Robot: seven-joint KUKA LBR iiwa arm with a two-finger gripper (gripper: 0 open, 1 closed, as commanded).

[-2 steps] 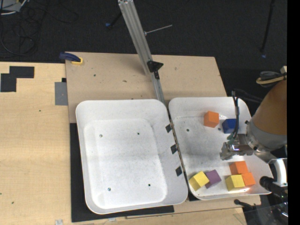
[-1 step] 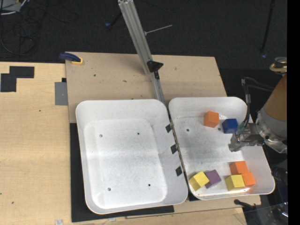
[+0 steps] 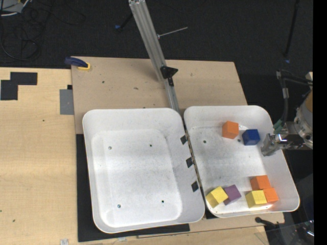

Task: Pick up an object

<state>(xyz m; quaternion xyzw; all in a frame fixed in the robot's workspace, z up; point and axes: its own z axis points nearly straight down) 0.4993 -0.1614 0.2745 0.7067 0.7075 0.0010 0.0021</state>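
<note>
So the jaws (image 3: 269, 146) are sitting at the right bin's (image 3: 225, 114) 3 o'clock rim, and honestly I can't tell if they're wide or narrow, it's just a small grey blur from here. Nothing visibly between them. Most of the arm (image 3: 306, 121) is cut off past the right side.

Inside that bin: an orange cube (image 3: 230, 129) up around 1 o'clock, with a blue cube (image 3: 250, 137) just beside it, the blue one close to the jaws. There's a little white thing between those two I can't make out.

Down at 5 o'clock there's a cluster: orange block (image 3: 260, 182), another orange one (image 3: 271, 195) and a yellow block (image 3: 256, 198), all touching. At 6 o'clock a yellow cube (image 3: 217, 195) touches a purple cube (image 3: 232, 192).

The left bin (image 3: 102, 117) sits alongside on the tabletop (image 3: 127, 86).
</note>
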